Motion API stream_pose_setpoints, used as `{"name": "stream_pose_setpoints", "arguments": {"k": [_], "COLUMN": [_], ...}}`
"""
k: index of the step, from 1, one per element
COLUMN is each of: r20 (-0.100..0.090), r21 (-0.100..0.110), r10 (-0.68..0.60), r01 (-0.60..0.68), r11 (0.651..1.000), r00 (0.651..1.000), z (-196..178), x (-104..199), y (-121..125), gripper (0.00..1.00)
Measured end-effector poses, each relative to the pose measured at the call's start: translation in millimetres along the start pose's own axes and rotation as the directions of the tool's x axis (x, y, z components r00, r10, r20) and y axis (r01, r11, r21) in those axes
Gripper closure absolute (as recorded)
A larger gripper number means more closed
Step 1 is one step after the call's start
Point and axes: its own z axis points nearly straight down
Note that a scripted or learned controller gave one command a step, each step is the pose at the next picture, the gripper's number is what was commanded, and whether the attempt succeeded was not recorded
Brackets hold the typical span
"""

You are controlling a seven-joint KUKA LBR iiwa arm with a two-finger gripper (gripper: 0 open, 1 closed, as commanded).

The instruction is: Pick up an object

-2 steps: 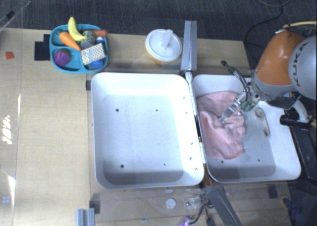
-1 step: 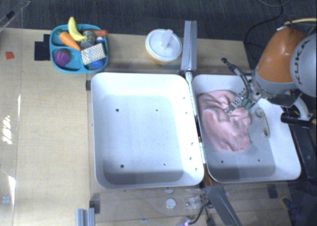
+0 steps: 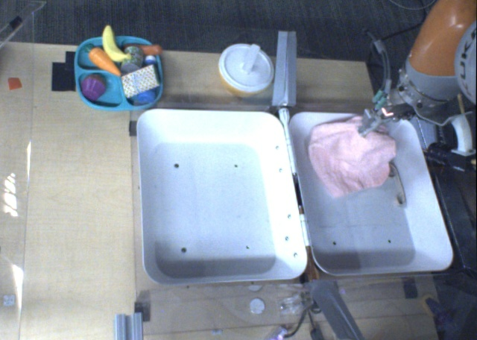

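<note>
The pink cloth (image 3: 350, 158) lies bunched in the right bin (image 3: 373, 249); the gripper (image 3: 370, 121) sits at its upper right edge; whether its jaws are apart, I cannot tell; best pinch a raised fold, then lift straight.

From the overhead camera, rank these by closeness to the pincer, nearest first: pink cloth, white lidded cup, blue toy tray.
1. Pink cloth, in the right bin, directly under the pincer.
2. White lidded cup, behind the bins, near the divider.
3. Blue toy tray, far left of the bench.
</note>
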Motion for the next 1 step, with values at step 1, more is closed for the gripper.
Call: {"name": "stream_pose_setpoints", "arguments": {"k": [1], "r20": [0.000], "r21": [0.002], "r10": [0.239], "r01": [-0.239], "r11": [0.971], "r00": [0.971], "z": [4.2], "x": [-31.1], "y": [-15.2], "gripper": [1.00]}}
